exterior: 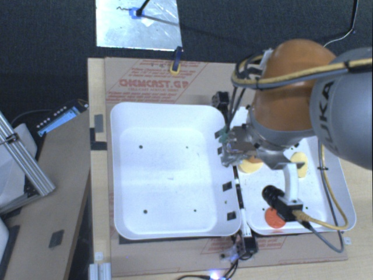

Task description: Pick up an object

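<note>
Right now the right bin holds a pale yellow round piece, a yellow piece and an orange piece. The gripper hangs at its left rim, just beside the pale one — open or clenched, I can't tell.

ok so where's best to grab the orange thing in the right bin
Probably across its rounded sides, coming straight down from above. The orange thing looks low and round, and it lies close to the near wall of the right bin, so a sideways approach has little room.
</note>
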Controlling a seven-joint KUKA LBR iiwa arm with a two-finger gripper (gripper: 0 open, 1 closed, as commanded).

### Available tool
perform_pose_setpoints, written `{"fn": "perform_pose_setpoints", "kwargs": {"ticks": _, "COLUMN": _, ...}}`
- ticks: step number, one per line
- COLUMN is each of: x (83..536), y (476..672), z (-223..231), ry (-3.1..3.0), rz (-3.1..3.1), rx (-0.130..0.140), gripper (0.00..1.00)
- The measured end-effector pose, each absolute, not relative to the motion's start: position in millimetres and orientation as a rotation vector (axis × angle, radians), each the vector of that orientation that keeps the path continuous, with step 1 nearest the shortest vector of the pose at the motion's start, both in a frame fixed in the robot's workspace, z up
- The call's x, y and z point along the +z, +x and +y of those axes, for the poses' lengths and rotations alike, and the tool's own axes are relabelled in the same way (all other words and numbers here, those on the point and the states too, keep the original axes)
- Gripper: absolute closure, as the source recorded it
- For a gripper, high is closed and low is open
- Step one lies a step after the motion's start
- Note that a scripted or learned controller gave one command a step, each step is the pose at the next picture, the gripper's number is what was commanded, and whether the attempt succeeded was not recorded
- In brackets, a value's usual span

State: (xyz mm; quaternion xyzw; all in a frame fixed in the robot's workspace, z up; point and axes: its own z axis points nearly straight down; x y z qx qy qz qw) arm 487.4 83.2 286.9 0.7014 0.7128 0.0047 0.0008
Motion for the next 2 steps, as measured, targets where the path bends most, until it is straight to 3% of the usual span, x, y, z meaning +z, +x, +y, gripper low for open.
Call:
{"fn": "perform_pose_setpoints", "kwargs": {"ticks": 1, "x": 422.9, "y": 554.6, "z": 102.0, "ry": 2.205, "rz": 2.221, "rx": 0.027, "gripper": 1.00}}
{"fn": "perform_pose_setpoints", "kwargs": {"ticks": 2, "x": 440.1, "y": 571.4, "z": -7.1, "ry": 2.226, "rz": 2.207, "rx": 0.002, "gripper": 1.00}}
